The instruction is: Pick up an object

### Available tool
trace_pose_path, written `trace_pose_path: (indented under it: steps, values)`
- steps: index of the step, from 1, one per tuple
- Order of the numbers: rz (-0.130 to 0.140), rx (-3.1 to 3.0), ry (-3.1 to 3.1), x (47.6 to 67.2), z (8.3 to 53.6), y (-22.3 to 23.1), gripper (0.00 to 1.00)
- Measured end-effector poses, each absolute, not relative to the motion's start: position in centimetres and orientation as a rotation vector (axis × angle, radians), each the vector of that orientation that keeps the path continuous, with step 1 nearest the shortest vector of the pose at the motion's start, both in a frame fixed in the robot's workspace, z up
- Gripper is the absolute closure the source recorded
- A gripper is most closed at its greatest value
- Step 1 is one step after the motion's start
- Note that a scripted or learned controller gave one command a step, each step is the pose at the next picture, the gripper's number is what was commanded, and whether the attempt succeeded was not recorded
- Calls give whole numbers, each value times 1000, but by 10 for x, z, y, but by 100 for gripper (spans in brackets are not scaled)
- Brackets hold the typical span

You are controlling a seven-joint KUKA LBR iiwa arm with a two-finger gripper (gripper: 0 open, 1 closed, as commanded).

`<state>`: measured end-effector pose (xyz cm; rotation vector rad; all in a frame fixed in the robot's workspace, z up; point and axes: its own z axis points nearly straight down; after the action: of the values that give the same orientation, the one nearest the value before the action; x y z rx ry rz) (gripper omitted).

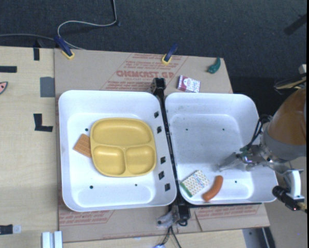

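Observation:
In the right bin (211, 103), near its front wall, lie an orange sausage-shaped toy (213, 188) and, to its left, a small green and white patterned packet (195, 182). My gripper (228, 163) hangs over the right part of that bin, just above and to the right of the sausage, pointing left. Nothing shows between its fingers. The left bin (77, 102) holds a yellow divided plate (124, 145) with a brown cracker-like square (82, 145) tucked at its left edge.
A small red and white packet (188, 83) and a teal clip (214, 65) lie on the cardboard behind the bins. A black divider with clips (162, 138) runs between the bins. Yellow clamps (65, 48) hold the cardboard's far edge.

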<state>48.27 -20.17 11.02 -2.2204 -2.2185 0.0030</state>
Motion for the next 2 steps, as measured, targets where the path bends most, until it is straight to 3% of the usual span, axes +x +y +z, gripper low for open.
trace_pose_path:
  steps: [1,2]
  values:
    - [1,-2219,-2221,484,120,-201,100]
    - [1,-2217,-2222,484,129,-200,100]
